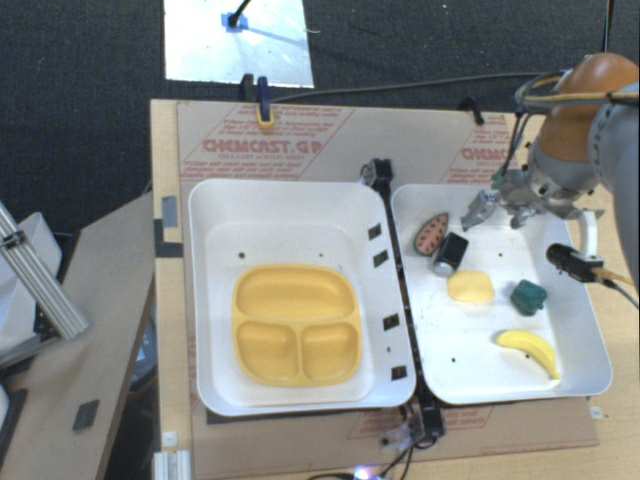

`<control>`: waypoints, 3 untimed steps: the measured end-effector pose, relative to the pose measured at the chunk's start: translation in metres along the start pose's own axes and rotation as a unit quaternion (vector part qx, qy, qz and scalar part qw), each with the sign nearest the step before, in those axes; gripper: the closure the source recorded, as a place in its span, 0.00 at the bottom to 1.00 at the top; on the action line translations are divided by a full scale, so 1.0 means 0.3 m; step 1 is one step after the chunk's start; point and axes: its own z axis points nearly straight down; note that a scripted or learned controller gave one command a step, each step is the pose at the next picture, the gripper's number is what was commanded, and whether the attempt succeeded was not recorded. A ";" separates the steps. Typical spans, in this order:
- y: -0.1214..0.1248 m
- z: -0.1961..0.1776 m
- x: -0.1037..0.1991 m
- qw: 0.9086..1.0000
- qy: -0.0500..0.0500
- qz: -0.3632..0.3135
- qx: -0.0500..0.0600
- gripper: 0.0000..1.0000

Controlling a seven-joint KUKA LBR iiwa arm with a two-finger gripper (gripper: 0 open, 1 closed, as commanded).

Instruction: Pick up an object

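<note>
Gripper (478,211) hovers above the right bin (590,368), fingers apparently empty, spread undeterminable; strawberry slice (432,232) lies nearest.

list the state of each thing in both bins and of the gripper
yellow divided tray: flat and upright in the left bin
banana: lying loose in the right bin
green block: resting free
pale yellow block: resting free
black cylinder: on its side
pink seeded slice: lying flat
gripper: above the right bin's far edge, holding nothing
</note>
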 end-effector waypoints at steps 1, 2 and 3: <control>0.002 0.099 0.002 1.000 0.000 -0.001 -0.001 0.00; 0.008 0.054 0.001 1.000 -0.001 -0.002 -0.004 1.00; 0.008 -0.166 -0.002 1.000 -0.001 0.000 -0.006 1.00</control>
